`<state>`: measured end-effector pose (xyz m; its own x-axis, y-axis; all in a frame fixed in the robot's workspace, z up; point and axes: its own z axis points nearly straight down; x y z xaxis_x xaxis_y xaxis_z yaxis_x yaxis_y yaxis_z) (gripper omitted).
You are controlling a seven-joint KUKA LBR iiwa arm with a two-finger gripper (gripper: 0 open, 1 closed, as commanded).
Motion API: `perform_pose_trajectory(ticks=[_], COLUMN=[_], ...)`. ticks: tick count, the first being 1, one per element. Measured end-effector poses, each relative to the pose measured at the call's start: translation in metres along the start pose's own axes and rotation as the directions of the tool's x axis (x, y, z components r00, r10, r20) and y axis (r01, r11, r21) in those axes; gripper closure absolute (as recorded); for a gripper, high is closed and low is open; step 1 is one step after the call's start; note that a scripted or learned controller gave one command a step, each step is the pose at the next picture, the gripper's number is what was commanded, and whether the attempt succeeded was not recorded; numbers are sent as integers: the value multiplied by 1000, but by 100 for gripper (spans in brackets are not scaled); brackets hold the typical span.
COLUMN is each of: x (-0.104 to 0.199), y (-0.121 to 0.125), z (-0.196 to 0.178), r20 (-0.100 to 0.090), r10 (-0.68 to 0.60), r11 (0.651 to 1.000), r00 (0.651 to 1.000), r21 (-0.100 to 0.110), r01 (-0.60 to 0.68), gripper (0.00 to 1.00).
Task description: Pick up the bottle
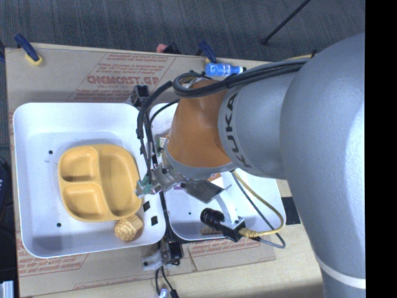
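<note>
Two shallow white bins are sitting side by side. A yellow divided plastic tray [98, 182] and a tan ridged ball [128, 228] are lying in the left bin [37, 135]. The grey arm [279, 129] is covering the right bin [260, 219], possibly hiding the bottle.

— What can be made out of the bottle?
— Little. A small orange-pink sliver [215, 177] is seen on the floor of the right bin [267, 219], at the edge of the arm [198, 135].
— Is its pose shown?
— That cannot be told, nor whether the sliver is the bottle.
</note>
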<state>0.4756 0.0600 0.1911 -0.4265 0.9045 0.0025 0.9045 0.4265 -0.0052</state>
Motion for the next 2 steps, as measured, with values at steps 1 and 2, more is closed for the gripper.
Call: perform_pose_trajectory(ticks=[1,2], x=[-23,-3], y=[-10,-2], z=[-92,-41], r20=[4,2], r10=[-238,-325], r11=[971,946], r00=[971,946], r21=[-5,-1], r01=[238,325], gripper=[100,100])
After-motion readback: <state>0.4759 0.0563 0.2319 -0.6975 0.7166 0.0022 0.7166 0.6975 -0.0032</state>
